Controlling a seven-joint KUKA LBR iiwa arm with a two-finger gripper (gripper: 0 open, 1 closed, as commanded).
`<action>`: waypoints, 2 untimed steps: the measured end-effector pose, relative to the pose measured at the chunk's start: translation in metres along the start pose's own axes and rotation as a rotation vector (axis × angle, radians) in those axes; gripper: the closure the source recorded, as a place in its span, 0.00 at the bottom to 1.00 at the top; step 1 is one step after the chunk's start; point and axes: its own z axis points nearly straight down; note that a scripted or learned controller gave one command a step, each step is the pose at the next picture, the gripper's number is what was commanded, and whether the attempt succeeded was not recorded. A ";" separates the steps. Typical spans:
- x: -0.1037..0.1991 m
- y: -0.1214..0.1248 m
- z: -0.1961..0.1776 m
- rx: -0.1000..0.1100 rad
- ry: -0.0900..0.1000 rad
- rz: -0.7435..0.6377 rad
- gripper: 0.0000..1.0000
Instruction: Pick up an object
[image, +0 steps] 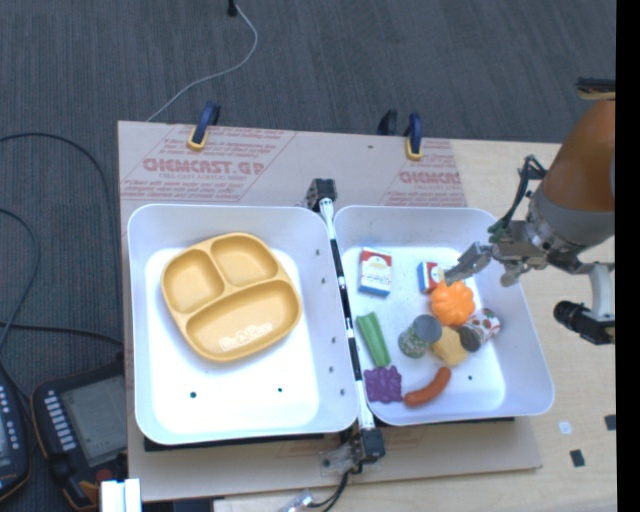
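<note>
My gripper (490, 270) hangs over the right side of the right bin (520, 385), just up and right of an orange pumpkin-shaped toy (452, 303). Its fingers are spread open with nothing between them. Below the pumpkin lie a grey can (420, 335), a yellow block (450, 349) and a spotted round toy (484, 324). A red-and-white box (375, 272) and a small red, white and blue item (430, 274) sit toward the bin's back. A green cucumber (375, 338), purple grapes (382, 384) and a red-orange sausage (428, 388) lie at the front left.
The left bin (150, 400) holds a yellow divided plate (232, 295). A clamp bar (340, 300) runs between the two bins. The arm's orange band (590, 150) and grey wrist stand at the right edge, over the bench.
</note>
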 end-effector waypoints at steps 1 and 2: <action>0.009 0.030 0.104 -0.013 -0.005 -0.001 0.00; 0.007 0.031 0.093 -0.016 -0.010 0.000 1.00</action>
